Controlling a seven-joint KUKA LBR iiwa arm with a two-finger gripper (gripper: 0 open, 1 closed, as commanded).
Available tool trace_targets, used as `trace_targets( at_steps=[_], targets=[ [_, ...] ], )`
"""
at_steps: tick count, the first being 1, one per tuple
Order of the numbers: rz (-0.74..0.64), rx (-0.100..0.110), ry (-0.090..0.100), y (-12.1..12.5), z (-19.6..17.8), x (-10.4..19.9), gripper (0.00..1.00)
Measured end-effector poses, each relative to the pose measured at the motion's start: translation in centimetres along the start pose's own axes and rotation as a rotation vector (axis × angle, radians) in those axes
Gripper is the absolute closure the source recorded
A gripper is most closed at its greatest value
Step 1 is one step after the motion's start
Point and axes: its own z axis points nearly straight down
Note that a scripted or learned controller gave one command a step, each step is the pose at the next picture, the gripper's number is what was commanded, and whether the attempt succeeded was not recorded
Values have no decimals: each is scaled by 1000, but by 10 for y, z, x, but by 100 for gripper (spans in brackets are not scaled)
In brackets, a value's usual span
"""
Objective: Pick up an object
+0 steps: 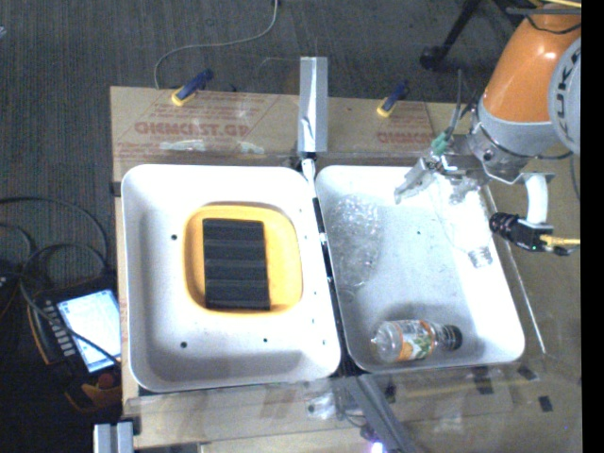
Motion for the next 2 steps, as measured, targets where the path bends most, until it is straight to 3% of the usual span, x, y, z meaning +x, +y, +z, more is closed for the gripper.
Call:
trace_targets(
  at_steps=[1, 2],
  targets=[
    [27, 1, -1, -57, 28, -19, 0],
    [-115, -1, 0, -125, 37, -31, 0]
  ],
)
